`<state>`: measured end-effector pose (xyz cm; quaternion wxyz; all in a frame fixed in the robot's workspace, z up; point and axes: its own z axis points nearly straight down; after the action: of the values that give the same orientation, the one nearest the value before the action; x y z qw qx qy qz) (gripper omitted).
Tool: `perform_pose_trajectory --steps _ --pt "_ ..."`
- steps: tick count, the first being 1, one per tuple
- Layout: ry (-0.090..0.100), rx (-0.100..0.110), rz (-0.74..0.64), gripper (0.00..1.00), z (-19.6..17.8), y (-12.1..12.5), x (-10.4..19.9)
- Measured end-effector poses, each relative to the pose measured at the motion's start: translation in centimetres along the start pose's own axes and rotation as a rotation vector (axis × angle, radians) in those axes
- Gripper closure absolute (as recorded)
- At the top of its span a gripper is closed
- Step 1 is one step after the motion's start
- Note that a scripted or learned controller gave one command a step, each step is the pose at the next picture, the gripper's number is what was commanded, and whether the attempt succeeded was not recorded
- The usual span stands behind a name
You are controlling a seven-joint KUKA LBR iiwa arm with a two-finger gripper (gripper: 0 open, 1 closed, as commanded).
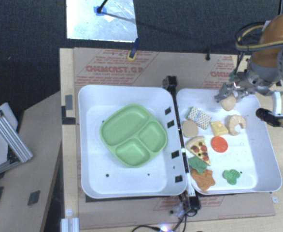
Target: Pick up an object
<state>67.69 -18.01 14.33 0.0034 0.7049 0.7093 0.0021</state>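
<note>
Your gripper (228,98) pinches a pale round food piece (228,103) between its jaws, with the croissant (236,123) just below them.

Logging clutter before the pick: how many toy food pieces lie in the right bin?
10, possibly more hidden. Beige lump by the gripper; patterned square, cookie, cheese, croissant, tomato slice, pizza, green leaf, orange waffle, broccoli.
</note>
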Motion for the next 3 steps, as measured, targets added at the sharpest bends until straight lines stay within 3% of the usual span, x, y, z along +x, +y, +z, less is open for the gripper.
perform_pose_trajectory --steps 2,3 --pt "0.001 0.002 -0.001 1.0 -8.4 0.6 -0.7" --pt "0.003 0.006 -0.003 1.0 -7.7 -0.5 4.3"
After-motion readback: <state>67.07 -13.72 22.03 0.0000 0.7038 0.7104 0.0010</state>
